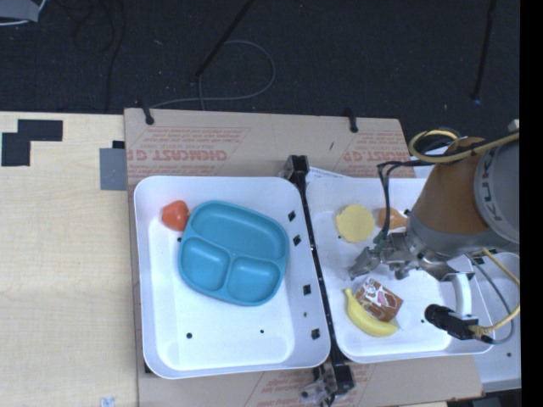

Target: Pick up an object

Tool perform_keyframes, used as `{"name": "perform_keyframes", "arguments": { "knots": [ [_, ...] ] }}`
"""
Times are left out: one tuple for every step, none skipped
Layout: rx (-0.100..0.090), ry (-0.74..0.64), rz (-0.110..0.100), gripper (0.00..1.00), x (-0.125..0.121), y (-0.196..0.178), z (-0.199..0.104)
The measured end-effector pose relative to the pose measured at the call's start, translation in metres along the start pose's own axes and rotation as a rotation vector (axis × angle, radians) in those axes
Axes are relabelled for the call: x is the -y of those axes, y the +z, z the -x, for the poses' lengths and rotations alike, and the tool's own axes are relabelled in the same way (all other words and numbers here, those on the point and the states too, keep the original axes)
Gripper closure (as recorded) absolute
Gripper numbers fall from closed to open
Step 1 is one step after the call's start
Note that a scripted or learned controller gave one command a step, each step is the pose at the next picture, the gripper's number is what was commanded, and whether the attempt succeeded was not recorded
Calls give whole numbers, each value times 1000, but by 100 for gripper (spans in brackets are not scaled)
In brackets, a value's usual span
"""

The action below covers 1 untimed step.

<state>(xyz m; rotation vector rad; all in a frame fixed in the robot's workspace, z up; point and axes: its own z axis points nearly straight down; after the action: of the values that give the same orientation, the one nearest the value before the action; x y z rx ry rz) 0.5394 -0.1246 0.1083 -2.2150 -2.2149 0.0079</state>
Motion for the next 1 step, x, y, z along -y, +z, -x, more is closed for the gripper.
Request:
{"name": "perform_keyframes", "arguments": {
  "knots": [
    [1,7,5,100,-1,-14,2]
  ]
}}
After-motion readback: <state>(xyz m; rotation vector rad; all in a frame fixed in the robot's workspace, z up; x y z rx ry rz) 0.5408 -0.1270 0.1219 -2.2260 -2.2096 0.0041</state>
